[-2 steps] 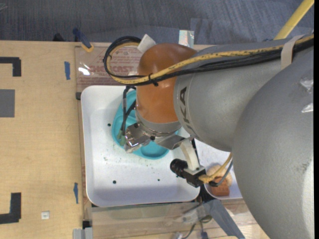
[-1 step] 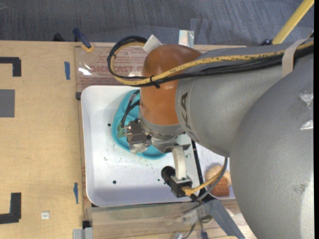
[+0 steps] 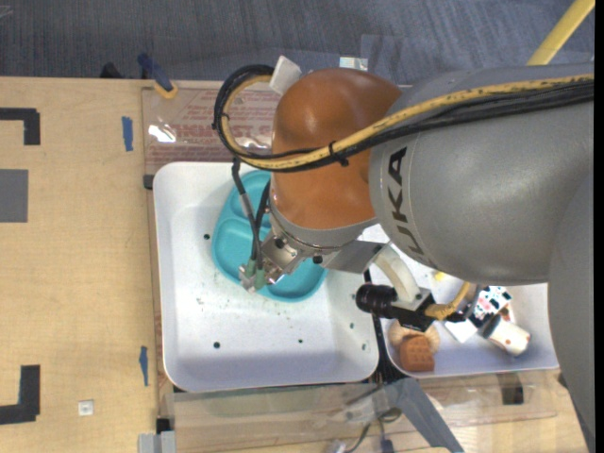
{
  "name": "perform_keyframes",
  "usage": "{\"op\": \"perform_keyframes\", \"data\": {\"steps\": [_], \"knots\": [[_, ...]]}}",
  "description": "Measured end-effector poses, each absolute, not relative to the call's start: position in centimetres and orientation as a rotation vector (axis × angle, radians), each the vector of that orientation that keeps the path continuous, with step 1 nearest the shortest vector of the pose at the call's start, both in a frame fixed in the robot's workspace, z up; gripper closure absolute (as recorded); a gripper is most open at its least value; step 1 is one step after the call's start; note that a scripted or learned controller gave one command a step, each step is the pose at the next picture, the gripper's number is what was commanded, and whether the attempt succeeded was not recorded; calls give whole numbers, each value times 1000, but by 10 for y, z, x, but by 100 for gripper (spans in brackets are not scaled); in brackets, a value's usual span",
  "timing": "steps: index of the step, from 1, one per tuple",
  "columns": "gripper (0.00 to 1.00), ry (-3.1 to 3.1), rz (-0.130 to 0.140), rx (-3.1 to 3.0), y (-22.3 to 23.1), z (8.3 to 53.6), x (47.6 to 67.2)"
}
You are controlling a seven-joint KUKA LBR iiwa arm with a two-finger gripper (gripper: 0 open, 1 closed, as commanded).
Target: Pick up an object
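A turquoise, dish-like object (image 3: 229, 237) lies in the left white bin (image 3: 189, 319), near its middle. The arm's orange wrist band (image 3: 326, 149) hangs right above it and hides its right part. My gripper (image 3: 253, 276) pokes out below the band, with its tip at the turquoise object's lower edge, touching it or just above it. Nothing can be made out between the tips.
The right bin (image 3: 472, 366) holds a brown round lump (image 3: 416, 352), a black-handled tool (image 3: 380, 299), a white ring (image 3: 400, 272) and a small white patterned item (image 3: 497, 317). The grey arm covers most of that bin. A wooden bench top (image 3: 75, 253) lies to the left.
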State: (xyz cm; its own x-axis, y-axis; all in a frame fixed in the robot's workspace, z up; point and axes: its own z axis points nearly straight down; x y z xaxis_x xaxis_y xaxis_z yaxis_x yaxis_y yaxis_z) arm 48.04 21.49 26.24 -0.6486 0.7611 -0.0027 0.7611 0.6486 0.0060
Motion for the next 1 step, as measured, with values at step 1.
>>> {"op": "perform_keyframes", "data": {"steps": [1], "knots": [[100, 3053, -1, 751, 214, 207, 479]]}}
